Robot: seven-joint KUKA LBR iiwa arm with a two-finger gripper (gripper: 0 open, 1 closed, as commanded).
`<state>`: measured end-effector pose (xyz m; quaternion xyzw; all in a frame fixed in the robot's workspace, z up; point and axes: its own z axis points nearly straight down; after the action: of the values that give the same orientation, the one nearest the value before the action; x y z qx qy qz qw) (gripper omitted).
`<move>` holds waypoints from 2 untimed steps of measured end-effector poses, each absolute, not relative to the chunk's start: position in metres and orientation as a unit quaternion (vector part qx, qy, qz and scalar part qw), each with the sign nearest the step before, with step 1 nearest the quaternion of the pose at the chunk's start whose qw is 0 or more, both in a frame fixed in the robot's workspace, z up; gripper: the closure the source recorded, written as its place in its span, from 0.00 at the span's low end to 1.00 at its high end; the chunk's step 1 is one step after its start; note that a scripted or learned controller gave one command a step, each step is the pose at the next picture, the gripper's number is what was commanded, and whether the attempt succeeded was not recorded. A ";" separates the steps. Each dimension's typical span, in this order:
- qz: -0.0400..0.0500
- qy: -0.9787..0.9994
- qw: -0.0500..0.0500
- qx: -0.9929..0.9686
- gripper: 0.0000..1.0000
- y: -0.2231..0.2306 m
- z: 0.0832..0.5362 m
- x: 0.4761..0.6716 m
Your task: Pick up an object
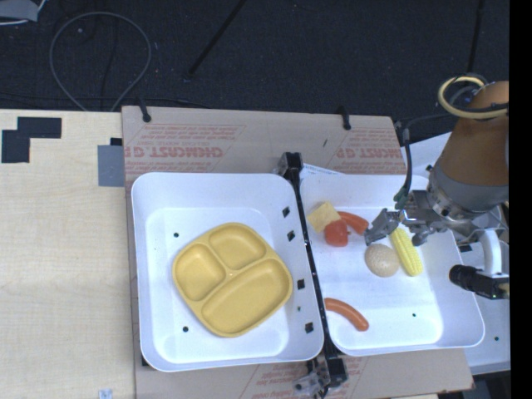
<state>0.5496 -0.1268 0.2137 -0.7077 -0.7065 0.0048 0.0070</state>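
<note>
The right bin (432,327) holds a yellow corn cob (408,253), a beige egg-shaped piece (382,261), a red tomato (336,234), a yellow block (322,215), an orange-red piece (355,221) and an orange sausage (347,312). My gripper (402,227) reaches in from the right and hangs over the far end of the corn cob. Its fingers are spread open, one on each side of the cob's tip. Nothing is clamped between them. The egg-shaped piece lies just left of the cob, touching it.
A yellow divided plate (232,279) lies in the left bin (154,214). A black divider (303,256) separates the two bins. The grey arm body (474,160) rises over the right bin's far right side. Cardboard (249,144) lies under the bins.
</note>
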 end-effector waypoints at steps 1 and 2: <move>0.001 -0.707 0.002 -0.707 0.00 -0.127 0.220 0.552; 0.002 -0.707 0.004 -0.707 0.00 -0.121 0.157 0.550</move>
<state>0.5498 -0.1213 0.1571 -0.7069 -0.7073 0.0025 0.0041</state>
